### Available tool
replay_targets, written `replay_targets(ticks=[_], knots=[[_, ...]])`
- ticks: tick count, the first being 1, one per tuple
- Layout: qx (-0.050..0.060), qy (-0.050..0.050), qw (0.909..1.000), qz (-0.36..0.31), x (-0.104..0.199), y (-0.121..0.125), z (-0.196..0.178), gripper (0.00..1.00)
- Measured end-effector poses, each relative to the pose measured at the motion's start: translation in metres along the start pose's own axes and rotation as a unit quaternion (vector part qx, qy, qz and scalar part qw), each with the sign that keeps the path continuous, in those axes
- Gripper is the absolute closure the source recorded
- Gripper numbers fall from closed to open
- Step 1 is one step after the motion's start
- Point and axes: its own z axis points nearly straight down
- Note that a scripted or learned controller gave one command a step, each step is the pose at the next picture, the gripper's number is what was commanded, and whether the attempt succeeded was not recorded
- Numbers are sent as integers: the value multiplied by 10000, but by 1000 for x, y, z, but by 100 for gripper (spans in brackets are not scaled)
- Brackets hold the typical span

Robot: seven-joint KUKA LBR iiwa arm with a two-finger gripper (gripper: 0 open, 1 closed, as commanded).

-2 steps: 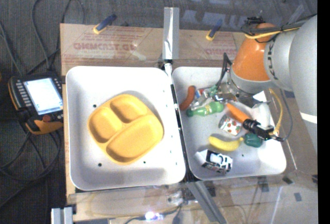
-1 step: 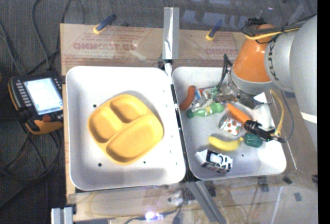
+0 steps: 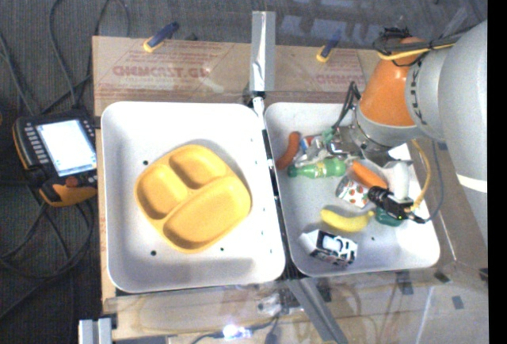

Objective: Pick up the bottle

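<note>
Bottle: small green clear-plastic bottle [image 3: 319,169] lying on its side in upper half of right shallow white bin [image 3: 428,251], touching orange-red sausage-shaped toy [image 3: 290,148].
Gripper: two-finger gripper [image 3: 336,142] sitting just above bottle, near its right end.
Fingers: cannot tell whether open or closed.
Left bin: left shallow white bin [image 3: 115,176] carrying yellow three-compartment plastic plate [image 3: 194,196].
Nearby: yellow plastic banana [image 3: 345,219] lying below bottle, apart.

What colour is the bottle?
Green, lying in the right bin; bottle shows in the camera view.
</note>
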Motion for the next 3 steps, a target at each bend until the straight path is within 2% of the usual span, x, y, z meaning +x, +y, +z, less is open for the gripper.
replay_targets(ticks=[1,2,3], knots=[[141,-22,9964,836,-2,0,14,0],[133,-36,9858,1671,-2,-39,12,0],[150,-43,9858,1673,-2,-40,4,100]])
